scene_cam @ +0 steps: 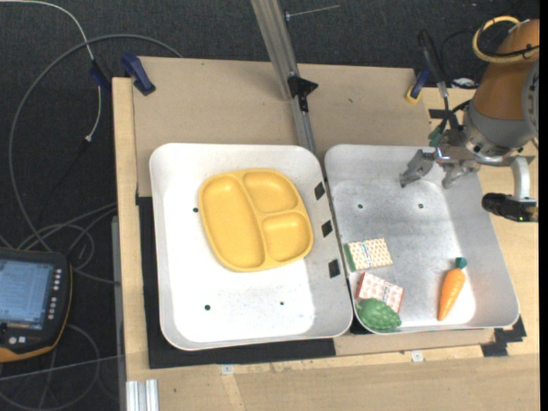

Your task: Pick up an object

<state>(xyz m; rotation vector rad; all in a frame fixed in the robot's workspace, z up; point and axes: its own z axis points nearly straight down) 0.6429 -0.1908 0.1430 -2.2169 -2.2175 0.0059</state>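
Note:
My gripper hangs over the far edge of the right bin, fingers spread and nothing between them. Well below it in that bin lie an orange carrot near the right wall, a small patterned card, a red-and-white packet and a green leafy item at the near left corner. All of these are apart from the gripper.
The left bin holds a yellow divided tray. A slanted metal pole crosses the bench top toward the gap between the bins. Cables and a tablet lie off the bench on the left.

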